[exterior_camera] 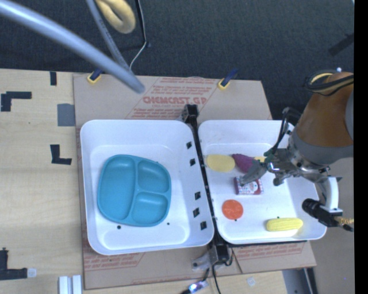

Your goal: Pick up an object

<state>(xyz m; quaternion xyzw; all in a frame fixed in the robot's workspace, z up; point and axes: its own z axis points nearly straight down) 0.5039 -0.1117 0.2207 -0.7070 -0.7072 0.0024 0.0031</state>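
1. Surface [34, 172]: pale wood grain with black marks at left; a brown cardboard sheet [172, 95] with red print lies under both bins; the print is partly covered by the bins and hard to read.
2. Left bin [92, 135]: holds one blue divided plate [135, 189], lying flat, three compartments visible, nothing in them.
3. Right bin [230, 129]: holds a yellow rounded piece [221, 163] near the divider; a purple object [243, 161] just beside it on its right; a small red-and-white packet [248, 186] below the purple one; an orange-red disc [233, 209] toward the near edge; a yellow corn cob [284, 224] lying flat by the near right corner.
4. Arm [325, 123]: comes in from the right, orange band uppermost; its body covers the right rim of the right bin.
5. Pincer [252, 176]: low over the right bin, its tip over the upper edge of the packet and next to the purple object; cannot tell whether the fingers are wide or narrow, as the grey metal merges with the packet and its shadow; nothing clearly seen between them.
6. Purple object: its right end is partly hidden by the pincer; exact shape unclear.
7. Top left: a blurred grey bar [69, 40] crosses the view, out of focus; a yellowish blob [117, 14] beside it, cut off at the top edge, identity unclear.
8. Black clips [190, 113] sit along the join between the bins; cables [213, 267] trail off the bottom edge.
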